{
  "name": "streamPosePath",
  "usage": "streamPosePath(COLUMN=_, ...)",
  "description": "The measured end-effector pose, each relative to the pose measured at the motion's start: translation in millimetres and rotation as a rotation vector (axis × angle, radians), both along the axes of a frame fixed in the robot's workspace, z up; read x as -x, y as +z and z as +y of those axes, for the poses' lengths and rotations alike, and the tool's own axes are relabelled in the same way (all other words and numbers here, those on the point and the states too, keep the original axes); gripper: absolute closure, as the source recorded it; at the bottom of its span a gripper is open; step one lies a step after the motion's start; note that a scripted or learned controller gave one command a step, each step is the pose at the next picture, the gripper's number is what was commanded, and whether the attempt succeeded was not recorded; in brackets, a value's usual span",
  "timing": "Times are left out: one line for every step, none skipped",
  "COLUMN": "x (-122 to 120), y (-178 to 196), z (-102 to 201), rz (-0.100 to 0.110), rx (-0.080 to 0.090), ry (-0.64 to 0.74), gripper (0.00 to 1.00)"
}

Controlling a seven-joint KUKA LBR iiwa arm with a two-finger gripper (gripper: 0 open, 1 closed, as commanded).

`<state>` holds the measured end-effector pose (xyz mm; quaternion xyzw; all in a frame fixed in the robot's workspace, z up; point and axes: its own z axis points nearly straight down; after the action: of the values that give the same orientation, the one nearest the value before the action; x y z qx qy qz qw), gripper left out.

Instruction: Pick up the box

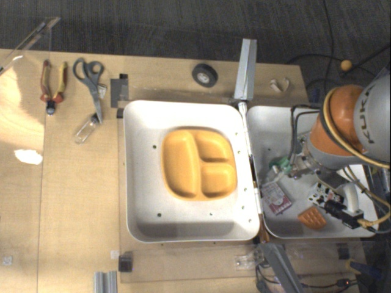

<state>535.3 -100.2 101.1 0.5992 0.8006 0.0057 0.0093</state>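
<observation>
The grey arm with its orange band is reaching in from the right and hanging over the right-hand shallow white bin, with the gripper sitting low among the clutter; whether it is spread or closed I cannot tell, since the wrist is covering it. The small flat pink-and-white cardboard box is lying on the bin floor against the left wall, just beside the gripper, toward the near-left. Its long axis seems to be running roughly near to far, slightly tilted. A small green object is sitting just left of the gripper, so the coming move is probably calling for a short shift nearer and leftward.
</observation>
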Motion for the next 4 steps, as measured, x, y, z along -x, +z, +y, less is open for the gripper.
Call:
streamPosePath(x=29, y=-4, z=8, rz=-0.02, rx=0.007, ry=0.044, gripper=0.0)
streamPosePath(x=26, y=7, z=12, rz=-0.022, rx=0.002, ry=0.051, gripper=1.0)
streamPosePath(x=27, y=6, z=11, rz=-0.021, rx=0.003, ry=0.051, gripper=0.0)
streamPosePath(x=23, y=18, z=12, rz=-0.03, rx=0.003, ry=0.054, gripper=1.0)
